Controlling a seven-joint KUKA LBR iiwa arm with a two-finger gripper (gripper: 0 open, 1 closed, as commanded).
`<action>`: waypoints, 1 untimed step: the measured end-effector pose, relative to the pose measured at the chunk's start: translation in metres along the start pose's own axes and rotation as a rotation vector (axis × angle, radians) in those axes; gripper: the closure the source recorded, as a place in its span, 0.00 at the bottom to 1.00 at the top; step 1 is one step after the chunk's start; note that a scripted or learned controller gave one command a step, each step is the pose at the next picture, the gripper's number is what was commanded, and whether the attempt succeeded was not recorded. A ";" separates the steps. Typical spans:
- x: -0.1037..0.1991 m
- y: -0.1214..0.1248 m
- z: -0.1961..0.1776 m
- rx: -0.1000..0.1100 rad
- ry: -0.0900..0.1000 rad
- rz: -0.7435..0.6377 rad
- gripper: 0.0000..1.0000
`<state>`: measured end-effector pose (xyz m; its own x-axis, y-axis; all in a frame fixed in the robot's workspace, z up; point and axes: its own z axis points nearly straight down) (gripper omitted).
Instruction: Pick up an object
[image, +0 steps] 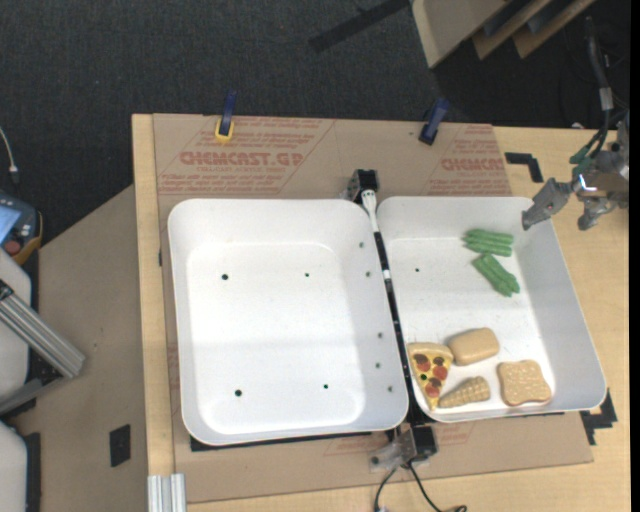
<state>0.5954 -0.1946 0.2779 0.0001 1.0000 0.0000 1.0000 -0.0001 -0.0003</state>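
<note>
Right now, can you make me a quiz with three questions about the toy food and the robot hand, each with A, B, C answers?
1. Where is all the toy food?
A. in the left bin
B. in the right bin
C. on the cardboard

2. How many green pieces are there?
A. two
B. four
C. none

3. What is the gripper doing?
A. holding the pizza slice
B. holding a green piece
C. holding nothing, off by the far right corner

Answers:
1 B: the right bin holds the pizza slice and the rest.
2 A: two green pieces lie side by side.
3 C: the gripper has open fingers with nothing between them.
</note>
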 end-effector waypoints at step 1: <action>0.029 -0.060 0.117 0.015 0.006 0.001 0.00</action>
<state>0.5352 -0.1652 0.1607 0.0007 1.0000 0.0061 0.9999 -0.0006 -0.0149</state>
